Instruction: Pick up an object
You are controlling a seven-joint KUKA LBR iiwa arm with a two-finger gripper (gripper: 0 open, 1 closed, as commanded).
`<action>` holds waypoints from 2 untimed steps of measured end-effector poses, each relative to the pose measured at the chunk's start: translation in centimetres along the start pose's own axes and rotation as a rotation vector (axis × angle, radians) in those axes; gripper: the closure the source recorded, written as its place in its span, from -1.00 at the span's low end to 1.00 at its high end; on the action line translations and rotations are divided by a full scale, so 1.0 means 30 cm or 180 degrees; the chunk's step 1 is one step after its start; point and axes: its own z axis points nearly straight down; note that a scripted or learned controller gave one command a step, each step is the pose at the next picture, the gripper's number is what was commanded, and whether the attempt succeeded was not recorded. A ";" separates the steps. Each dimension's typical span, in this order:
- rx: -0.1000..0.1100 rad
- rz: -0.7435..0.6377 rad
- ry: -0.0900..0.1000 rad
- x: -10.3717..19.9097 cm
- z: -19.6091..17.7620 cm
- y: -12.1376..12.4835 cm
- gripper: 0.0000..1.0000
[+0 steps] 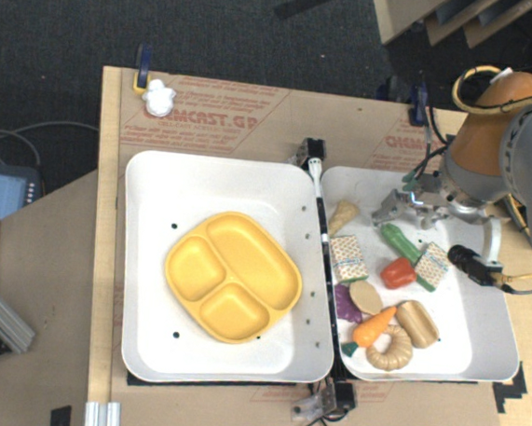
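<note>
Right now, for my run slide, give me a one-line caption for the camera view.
KUKA arm's tool hovers over toy food in the right bin, near a green piece; yellow divided plate sits in the left bin.

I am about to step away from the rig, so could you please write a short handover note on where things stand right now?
Gripper: hovering over the far end of the right bin, nothing seen held.
Right bin: toy food clustered together, including a green piece just below the gripper, a red piece, a carrot, a bagel and a brown roll.
Left bin: a yellow divided tray.
Done: no object lifted.
Left: grasp and lift one item.
</note>
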 end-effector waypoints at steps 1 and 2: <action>0.0021 0.0016 0.0051 -0.224 0.000 -0.143 -1.00; 0.0018 -0.0002 0.0012 -0.223 -0.032 -0.139 1.00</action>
